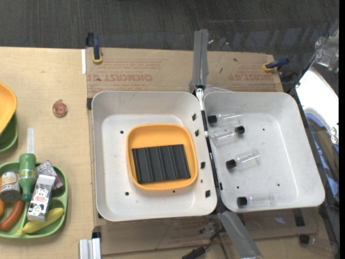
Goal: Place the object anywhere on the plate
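An orange plate (161, 135) lies in the middle of the left white bin (108, 155). A black ridged rectangular object (161, 163) lies flat on the plate and covers its near half. Several clear vials with black caps lie scattered in the right white bin (291, 161), among them one near the divider (223, 117), one in the middle (243, 159) and one by the front wall (257, 200).
A green tray (56, 220) with toy food stands on the wooden table at the left, below an orange bowl (5, 109). Clamps (95, 53) (272, 65) hold the cardboard behind the bins. Beyond the right bin is a white curved machine part (318, 90).
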Motion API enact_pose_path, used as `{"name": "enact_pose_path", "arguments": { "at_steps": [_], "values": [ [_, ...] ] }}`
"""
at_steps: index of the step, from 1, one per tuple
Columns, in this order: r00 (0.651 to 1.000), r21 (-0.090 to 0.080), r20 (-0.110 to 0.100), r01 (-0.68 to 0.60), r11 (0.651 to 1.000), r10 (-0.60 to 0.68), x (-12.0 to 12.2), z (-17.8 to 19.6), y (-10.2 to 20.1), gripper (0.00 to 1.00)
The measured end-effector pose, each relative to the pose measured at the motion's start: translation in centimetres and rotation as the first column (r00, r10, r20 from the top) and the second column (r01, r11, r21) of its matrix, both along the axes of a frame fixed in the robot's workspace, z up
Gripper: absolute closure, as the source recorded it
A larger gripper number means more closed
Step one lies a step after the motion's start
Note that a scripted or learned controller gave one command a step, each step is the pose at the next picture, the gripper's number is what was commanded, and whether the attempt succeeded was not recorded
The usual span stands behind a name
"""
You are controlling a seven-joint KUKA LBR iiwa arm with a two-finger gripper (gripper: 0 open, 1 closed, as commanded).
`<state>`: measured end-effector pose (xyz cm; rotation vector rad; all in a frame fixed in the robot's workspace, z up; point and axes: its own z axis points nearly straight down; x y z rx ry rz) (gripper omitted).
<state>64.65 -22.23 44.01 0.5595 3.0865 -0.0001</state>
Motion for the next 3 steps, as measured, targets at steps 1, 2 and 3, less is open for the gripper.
{"name": "enact_pose_path", "arguments": {
  "at_steps": [1,2,3],
  "values": [
    [0.947,-0.001,0.0,-0.322,0.947,0.322,0.2,0.2,0.0,1.0],
    [0.87,0.001,-0.002,-0.493,0.87,0.493,-12.4,0.2,0.0,1.0],
    [0.724,-0.001,-0.001,-0.69,0.724,0.69,-4.9,0.1,0.0,1.0]
  ]
}}
